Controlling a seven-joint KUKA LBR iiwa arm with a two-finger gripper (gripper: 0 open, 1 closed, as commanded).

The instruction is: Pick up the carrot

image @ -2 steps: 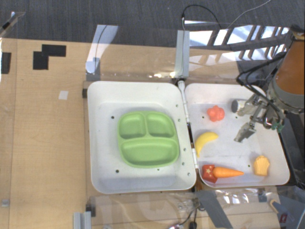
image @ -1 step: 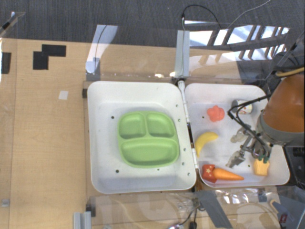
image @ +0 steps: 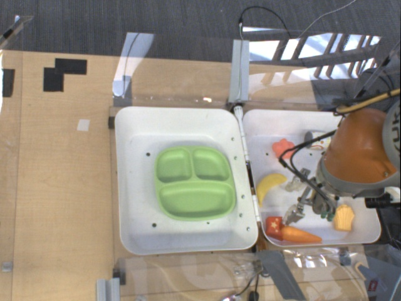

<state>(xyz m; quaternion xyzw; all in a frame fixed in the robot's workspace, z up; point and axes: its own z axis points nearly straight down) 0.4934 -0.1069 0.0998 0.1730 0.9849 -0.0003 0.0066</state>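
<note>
We see a light wooden tabletop (image: 56,187) with two shallow white bins side by side, and behind it a dark grey floor. The left bin (image: 135,231) holds a green divided plate (image: 195,183) near its middle. The right bin (image: 369,234) holds several toy foods: the carrot (image: 301,234) lies along the front wall, orange and pointing to the right, and a red piece (image: 274,225) touches its left end. A yellow banana (image: 270,185) lies near the left wall of this bin, a small orange-red piece (image: 282,148) is behind it, and a yellow corn-like piece (image: 343,219) is to the right of the carrot.

The arm (image: 357,152), with its orange band, reaches in from the right over the right bin. The end effector (image: 293,216) hangs just above the left part of the carrot, near the red piece. Its fingers look a little apart, and we see nothing between them; the carrot rests on the bin floor.
</note>
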